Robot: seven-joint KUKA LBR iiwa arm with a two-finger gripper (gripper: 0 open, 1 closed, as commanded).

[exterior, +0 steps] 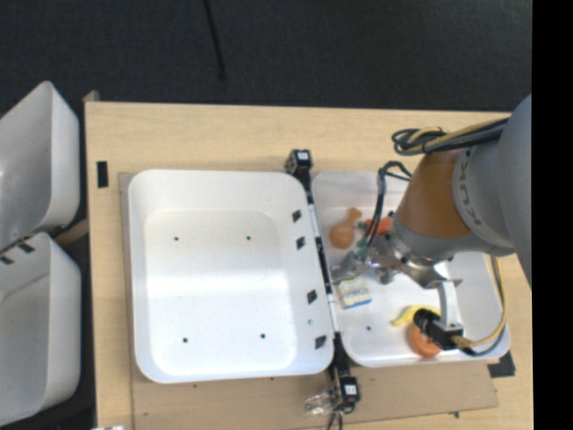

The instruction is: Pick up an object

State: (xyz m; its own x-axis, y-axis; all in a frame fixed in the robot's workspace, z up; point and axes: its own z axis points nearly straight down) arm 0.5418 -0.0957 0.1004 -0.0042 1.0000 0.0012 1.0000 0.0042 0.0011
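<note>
A grey KUKA arm with an orange band reaches in from the right of the frame over the right-hand bin [358, 352], its gripper [365, 260] lowered among a small cluster of objects near the divider between the two bins. Whether the gripper is spread, pressed together or pinching anything cannot be told: the wrist and cables hide the tip.

Candidates for the pick lie close together at centre right. A tan, pear-shaped object [345, 231] sits just above the gripper, and a small white-and-blue packet [354, 295] lies just below it. A yellow piece [407, 315] and an orange-red object [424, 341] rest toward the lower right of the bin. The left-hand bin [143, 240] fills the centre of the frame.

The risk, judging from this crowding, is that the gripper comes down between items and nudges them apart rather than closing on one. The bin wall and divider clips [312, 296] beside it could also block a clean close. The slack cables [419, 139] by the wrist may snag.

The packet seems to carry printing, but it is too small to read; no other writing is legible.
</note>
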